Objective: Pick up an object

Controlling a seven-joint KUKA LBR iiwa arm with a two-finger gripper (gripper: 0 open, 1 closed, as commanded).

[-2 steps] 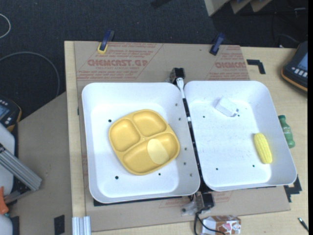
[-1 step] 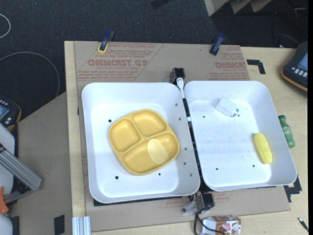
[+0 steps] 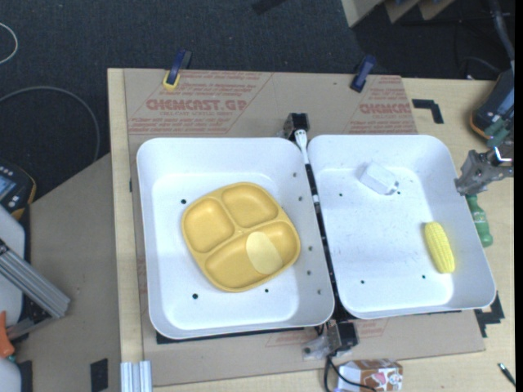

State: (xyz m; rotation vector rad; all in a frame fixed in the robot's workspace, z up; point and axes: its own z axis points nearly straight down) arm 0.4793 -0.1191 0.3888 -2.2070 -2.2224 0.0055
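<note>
**End effector waits at the right bin's far rim, corn lying below it**

Nearest us, at the bench's front edge, we see a small brown packet and some cabling, just outside the bins.

Moving back, the left bin holds a yellow divided plate, set roughly in its middle. A pale yellow oval piece rests in the plate's near-right compartment.

In the right bin, a yellow corn cob lies close to the right rim, toward the near corner. Its long axis runs near to far, tilted slightly. A green object lies just outside that rim, beside the corn.

Farther back in the right bin, a small white object sits near the far edge, hard to make out against the white floor.

At the bin's far-right corner, the end effector hovers over the rim. We cannot tell whether it is open or closed, and we see nothing held in it.

We judge the corn the likeliest target. It lies toward the near edge from the end effector and slightly inward, so the coming move would be a short reach toward us and into the bin. Gripping across the cob's narrow width looks the sounder choice.
</note>
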